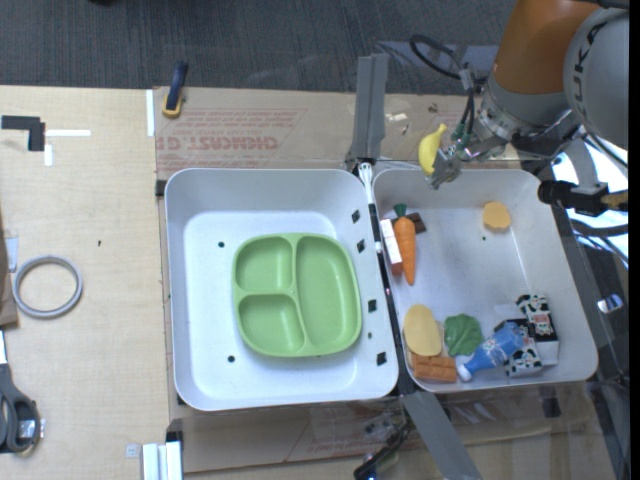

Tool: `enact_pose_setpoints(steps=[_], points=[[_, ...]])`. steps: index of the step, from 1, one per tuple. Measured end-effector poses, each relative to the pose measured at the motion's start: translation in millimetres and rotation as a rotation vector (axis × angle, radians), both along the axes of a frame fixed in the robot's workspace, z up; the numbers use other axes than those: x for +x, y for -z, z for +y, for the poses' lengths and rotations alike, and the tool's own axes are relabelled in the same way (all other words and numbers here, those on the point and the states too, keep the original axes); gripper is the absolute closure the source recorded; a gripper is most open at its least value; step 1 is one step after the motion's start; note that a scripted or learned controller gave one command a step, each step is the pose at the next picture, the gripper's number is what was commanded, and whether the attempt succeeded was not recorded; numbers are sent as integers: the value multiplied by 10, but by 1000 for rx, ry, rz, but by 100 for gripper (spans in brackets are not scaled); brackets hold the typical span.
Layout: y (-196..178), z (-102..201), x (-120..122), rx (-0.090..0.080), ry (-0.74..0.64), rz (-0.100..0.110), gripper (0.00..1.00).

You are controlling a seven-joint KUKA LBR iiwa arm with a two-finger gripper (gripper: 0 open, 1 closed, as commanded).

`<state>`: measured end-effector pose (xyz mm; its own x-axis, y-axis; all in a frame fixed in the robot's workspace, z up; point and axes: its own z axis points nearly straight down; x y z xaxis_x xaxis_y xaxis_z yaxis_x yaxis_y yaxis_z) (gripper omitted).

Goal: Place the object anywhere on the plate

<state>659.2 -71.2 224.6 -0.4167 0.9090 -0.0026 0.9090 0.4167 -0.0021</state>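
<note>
Two white bins sit on a wooden counter; the claw (pixel 447 160), clamped on a yellow banana (pixel 431 149), hangs over the right bin's (pixel 520 258) far rim. Best practice: carry it level leftward, release low over the green plate (pixel 297 294).
</note>
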Motion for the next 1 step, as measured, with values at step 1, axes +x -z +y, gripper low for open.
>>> enact_pose_setpoints(steps=[1], points=[[335,104,-678,3,-205,1,100]])
